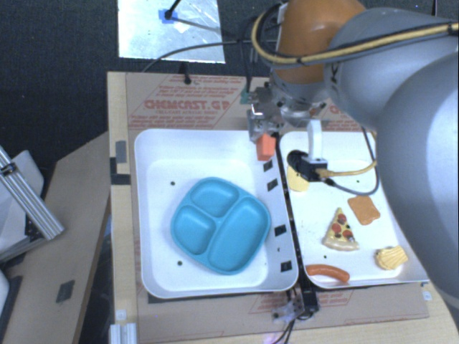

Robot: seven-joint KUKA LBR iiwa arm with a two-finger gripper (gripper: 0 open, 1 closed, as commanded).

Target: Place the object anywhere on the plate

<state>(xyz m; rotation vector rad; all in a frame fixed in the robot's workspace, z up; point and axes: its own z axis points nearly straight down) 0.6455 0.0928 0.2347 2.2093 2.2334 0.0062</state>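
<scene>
Grey arm with an orange band reaching in from the right, gripper (267,136) poised above the ridge where the two shallow white bins (154,192) meet. Jaws apparently pinching a small orange block (266,147), showing just beneath the fingers. Below and left of the jaws, well apart: a blue three-compartment plastic plate (220,224), bare. Risk, as a judgement: a release this near the divider would drop the block onto the ridge or bin floor, short of the plate; a shallow pinch could also slip during travel. Right of the jaws, in the other bin: pizza slice (341,231), orange cracker (364,210), sausage (328,272), crinkled yellow chip (390,257). Cardboard under the bins, dark floor around.
</scene>
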